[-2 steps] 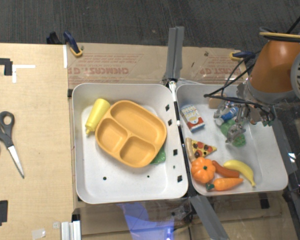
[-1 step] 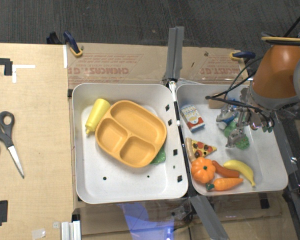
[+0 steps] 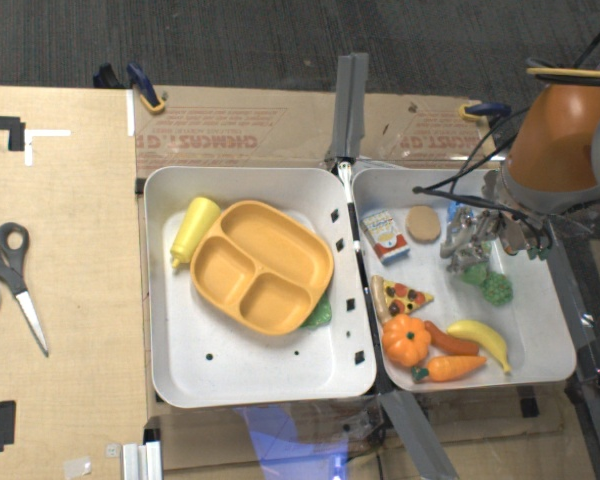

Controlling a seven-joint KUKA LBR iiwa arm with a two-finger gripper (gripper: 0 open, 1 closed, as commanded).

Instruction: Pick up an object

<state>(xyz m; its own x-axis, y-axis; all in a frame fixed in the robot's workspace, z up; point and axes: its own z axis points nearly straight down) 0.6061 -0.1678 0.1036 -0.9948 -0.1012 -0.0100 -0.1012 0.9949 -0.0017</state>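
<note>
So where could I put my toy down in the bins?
Left bin: bare floor along the near edge, below the orange tray, and a strip on its left under the yellow bottle. Right bin: crowded, with pumpkin, carrot, banana, pizza slice and the gripper by the broccoli.

Scissors lie on the pale wooden desk left of the bins, black tape marks near its corners. Behind, blue clamps pin printed cardboard beside dark carpet.
</note>
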